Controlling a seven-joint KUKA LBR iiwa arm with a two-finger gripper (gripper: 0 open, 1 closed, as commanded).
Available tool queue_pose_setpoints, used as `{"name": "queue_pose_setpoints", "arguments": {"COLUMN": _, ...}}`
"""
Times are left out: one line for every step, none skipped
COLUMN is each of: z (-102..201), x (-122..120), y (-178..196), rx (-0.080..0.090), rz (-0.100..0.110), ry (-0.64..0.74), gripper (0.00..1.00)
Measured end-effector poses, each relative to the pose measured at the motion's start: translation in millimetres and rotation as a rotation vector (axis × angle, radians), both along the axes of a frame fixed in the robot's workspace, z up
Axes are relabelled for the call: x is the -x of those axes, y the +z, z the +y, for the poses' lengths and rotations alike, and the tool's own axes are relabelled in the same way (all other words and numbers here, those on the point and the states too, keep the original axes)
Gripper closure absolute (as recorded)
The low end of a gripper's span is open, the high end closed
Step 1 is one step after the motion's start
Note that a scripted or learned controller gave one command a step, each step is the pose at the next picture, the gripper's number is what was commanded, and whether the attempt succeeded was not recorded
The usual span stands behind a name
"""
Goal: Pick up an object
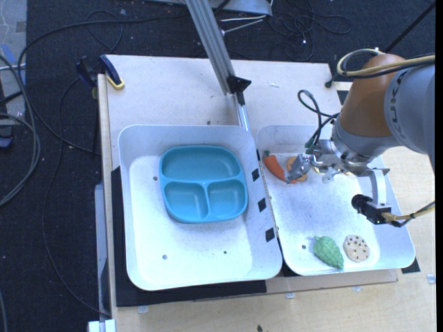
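An orange carrot-like piece [277,167] lies at the upper left of the right bin [325,220]. My gripper [300,167] is down at its right end, touching or nearly touching it. A green leafy toy [328,251] and a round speckled cookie [356,248] rest near that bin's front edge. The arm's grey body and orange band [370,95] hang over the bin's back right.
The left bin [138,254] holds a blue three-part plate [204,183]. A slanted metal pole [214,40] crosses the bench behind the bins. Black cables trail from the wrist over the right bin's right side [370,209].
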State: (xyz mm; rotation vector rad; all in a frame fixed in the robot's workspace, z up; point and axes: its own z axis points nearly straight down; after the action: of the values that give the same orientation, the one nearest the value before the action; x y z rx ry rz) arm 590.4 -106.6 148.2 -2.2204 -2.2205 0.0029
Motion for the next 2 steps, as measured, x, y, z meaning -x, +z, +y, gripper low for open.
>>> {"name": "queue_pose_setpoints", "arguments": {"z": 0, "x": 0, "y": 12, "rx": 0.000, "rz": -0.003, "ry": 0.000, "gripper": 1.00}}
{"name": "queue_pose_setpoints", "arguments": {"z": -5, "x": -3, "y": 75, "rx": 0.001, "rz": -0.008, "ry": 0.001, "gripper": 1.00}}
